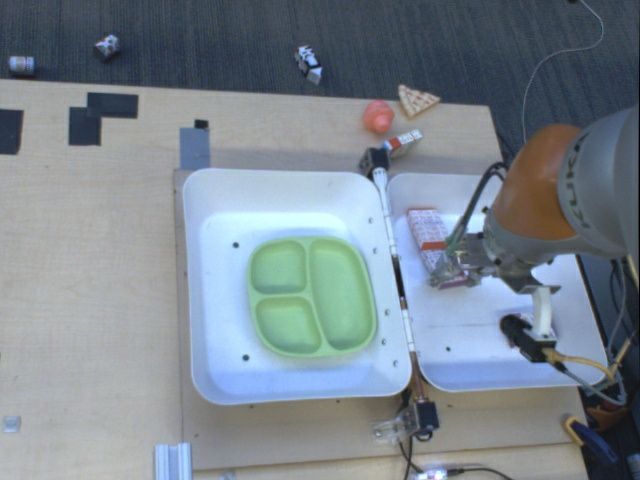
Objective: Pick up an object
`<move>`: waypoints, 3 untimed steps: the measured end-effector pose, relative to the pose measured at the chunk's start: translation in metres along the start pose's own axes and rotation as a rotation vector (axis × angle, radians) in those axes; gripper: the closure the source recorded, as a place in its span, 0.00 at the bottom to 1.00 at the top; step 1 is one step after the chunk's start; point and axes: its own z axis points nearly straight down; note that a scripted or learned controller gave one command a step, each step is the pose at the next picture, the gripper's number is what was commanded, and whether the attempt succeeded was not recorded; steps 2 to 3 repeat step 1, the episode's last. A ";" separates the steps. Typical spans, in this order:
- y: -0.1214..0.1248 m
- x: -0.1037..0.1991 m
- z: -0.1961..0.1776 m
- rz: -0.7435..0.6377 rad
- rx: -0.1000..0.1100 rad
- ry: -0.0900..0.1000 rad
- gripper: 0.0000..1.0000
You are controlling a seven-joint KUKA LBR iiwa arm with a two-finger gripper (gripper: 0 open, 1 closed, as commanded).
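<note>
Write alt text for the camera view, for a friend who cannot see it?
A grey robot arm with an orange band reaches from the right into the right-hand shallow white bin, its gripper low beside a red-and-white rectangular packet. The left-hand shallow white bin holds a pale green three-compartment plastic tray.

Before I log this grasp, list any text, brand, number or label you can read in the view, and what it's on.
No text can be read.
Red and white packet in the right bin, beside the tool: print on it, too blurred to read.
Small red and white tube on the bench above the bins: too small to read.
Green divided tray in the left bin: no markings visible.
</note>
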 end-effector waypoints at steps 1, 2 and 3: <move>-0.041 0.082 -0.087 -0.002 0.011 0.003 1.00; -0.041 0.082 -0.087 -0.002 0.011 0.003 1.00; -0.041 0.082 -0.087 -0.002 0.011 0.003 1.00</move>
